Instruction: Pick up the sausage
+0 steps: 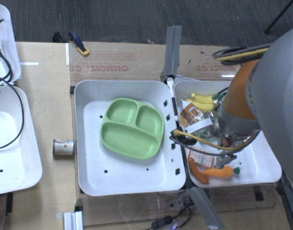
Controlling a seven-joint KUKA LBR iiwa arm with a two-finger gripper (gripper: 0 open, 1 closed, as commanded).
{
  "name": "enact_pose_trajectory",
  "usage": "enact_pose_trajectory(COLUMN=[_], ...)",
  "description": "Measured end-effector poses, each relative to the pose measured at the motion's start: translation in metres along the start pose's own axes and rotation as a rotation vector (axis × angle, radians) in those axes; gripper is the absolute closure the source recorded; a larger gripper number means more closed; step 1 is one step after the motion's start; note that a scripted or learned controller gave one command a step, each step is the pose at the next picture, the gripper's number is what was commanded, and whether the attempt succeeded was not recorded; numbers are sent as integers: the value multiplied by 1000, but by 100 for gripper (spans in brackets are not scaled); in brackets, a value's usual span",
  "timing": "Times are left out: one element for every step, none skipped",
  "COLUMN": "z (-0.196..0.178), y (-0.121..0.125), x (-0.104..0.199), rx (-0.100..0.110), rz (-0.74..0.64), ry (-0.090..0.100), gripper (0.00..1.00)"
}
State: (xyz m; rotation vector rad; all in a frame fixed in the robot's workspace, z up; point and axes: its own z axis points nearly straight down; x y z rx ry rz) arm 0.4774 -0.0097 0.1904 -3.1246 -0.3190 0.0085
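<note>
Sausage (pixel 198 175) lies unpicked at the right bin's (pixel 261 171) 7 o'clock — end effector (pixel 222 139) above, its grip state I cannot tell.

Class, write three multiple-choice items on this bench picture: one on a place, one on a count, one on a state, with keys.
1. Where is the green plate?
A. left bin
B. right bin
C. on the cardboard

2. How many compartments does the plate have?
A. two
B. three
C. five

3. How does the carrot lie?
A. standing upright
B. flat at the right bin's near edge
C. on the plate

Answers: 1 A, it rests inside the left bin. 2 B, ridges split it in three. 3 B, it lies on its side by the front rim.
</note>
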Motion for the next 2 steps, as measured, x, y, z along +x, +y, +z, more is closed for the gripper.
enact_pose_trajectory(z=[0, -1], y=[-68, -53], x=[34, 73], rx=[-2, -2], rz=[4, 6], ry=[2, 2], gripper=[0, 0])
